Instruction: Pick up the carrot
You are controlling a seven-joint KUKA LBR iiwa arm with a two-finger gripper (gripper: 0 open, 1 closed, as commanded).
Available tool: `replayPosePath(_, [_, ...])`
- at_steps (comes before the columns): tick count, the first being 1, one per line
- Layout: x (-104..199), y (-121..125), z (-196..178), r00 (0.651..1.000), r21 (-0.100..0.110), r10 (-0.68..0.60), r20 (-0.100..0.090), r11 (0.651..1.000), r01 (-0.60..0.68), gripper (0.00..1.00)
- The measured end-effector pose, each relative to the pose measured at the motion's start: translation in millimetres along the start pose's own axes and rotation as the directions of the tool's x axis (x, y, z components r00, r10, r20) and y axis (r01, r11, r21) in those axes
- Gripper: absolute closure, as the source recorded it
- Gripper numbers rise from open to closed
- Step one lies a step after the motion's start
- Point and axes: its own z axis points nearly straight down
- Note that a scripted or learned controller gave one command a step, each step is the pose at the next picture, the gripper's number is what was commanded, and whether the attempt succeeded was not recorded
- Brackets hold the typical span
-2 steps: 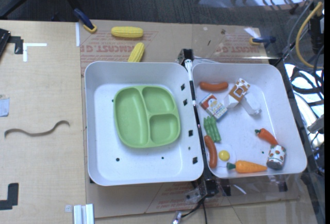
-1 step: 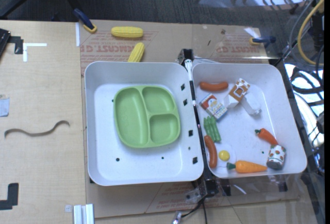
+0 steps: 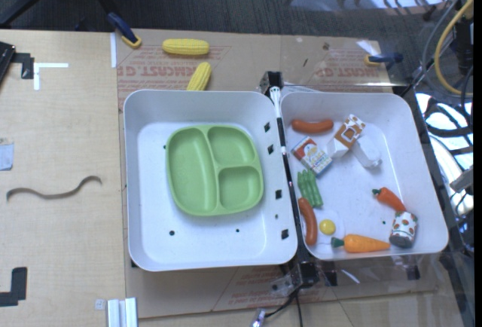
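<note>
Lying along the near wall of the right-hand shallow white bin (image 3: 422,137), the long orange plastic carrot (image 3: 364,243) points its green top left. A smaller orange carrot (image 3: 388,198) sits just beyond. Farther left, a green divided plastic plate (image 3: 215,169) fills the left-hand white bin (image 3: 143,190).

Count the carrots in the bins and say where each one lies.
2, both in the right bin: a larger carrot along the near wall, and a smaller carrot toward the right wall. Others may be hidden.
</note>
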Motion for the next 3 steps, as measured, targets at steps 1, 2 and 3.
replayPosePath(1, [0.4,-1.7,-7.9,1.0,0.004,0.007,0.005,1.0,-0.007,1.0])
replayPosePath(2, [0.1,-2.0,-7.7,1.0,0.003,0.006,0.006,1.0,-0.006,0.0])
replayPosePath(3, [-13.8,-5.7,98.5,0.965,-0.007,-0.263,-0.003,0.965,0.263,0.0])
